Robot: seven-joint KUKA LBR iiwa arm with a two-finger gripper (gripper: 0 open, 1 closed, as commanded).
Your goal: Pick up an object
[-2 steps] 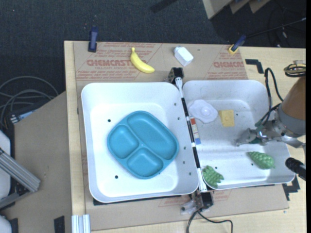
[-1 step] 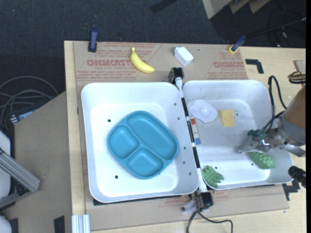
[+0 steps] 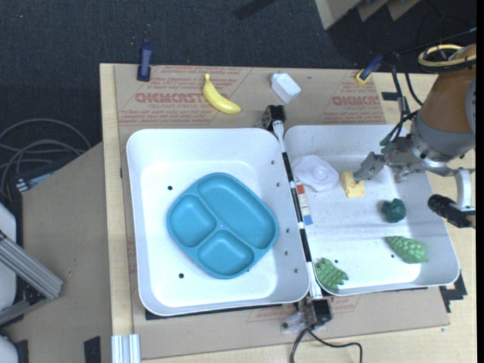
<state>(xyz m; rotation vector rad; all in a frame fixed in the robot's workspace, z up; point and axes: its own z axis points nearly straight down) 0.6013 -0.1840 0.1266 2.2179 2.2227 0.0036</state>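
Your big blue three-compartment plastic plate point(image 3: 220, 224) lies well left of the claw point(image 3: 372, 165), in the other bin. The small yellow block point(image 3: 353, 185) sits just below-left of the claw, likely your target. Claw state: cannot tell.

Right bin point(image 3: 423, 278), contents: small yellow block point(image 3: 353, 186), upright-ish, near bin centre toward the back. White round piece point(image 3: 318, 174) just left of it, by the back-left corner. Dark green lump point(image 3: 393, 210) right of the block, apart from it. Light green knobbly piece point(image 3: 407, 249) lies flat near the front right. Leafy green piece point(image 3: 330, 274) at front-left rim.
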